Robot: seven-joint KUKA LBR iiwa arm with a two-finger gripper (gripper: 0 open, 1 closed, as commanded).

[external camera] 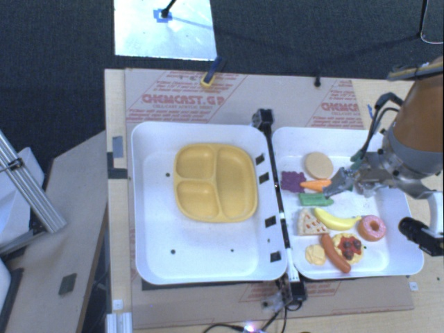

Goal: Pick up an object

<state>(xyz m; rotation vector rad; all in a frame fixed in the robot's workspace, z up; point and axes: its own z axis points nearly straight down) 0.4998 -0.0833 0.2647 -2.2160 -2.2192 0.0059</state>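
White plastic forms both shallow bins on the bench. Left bin [149, 255]: holds a yellow divided plate [215, 183] lying flat near its centre, three compartments facing up. Right bin [406, 255]: holds a cluster of toy food items. Round tan cookie [319, 165] at the top; purple grapes [292, 182] to its left; orange carrot [316, 184] just below the cookie; green piece [316, 200] beneath the carrot; yellow banana [336, 220] below that; waffle wedge [309, 223] touching the banana's left end; pink donut [372, 227] at the banana's right end; red sausage [336, 252] lying across a small pizza slice [350, 247]; pale yellow piece [316, 254] beside the sausage.

Grey arm with orange band enters from the right, over the right bin. Gripper [338, 184] sits low, its tip just beside the carrot and the green piece. Finger state cannot be determined from this view; no item is visibly held between them
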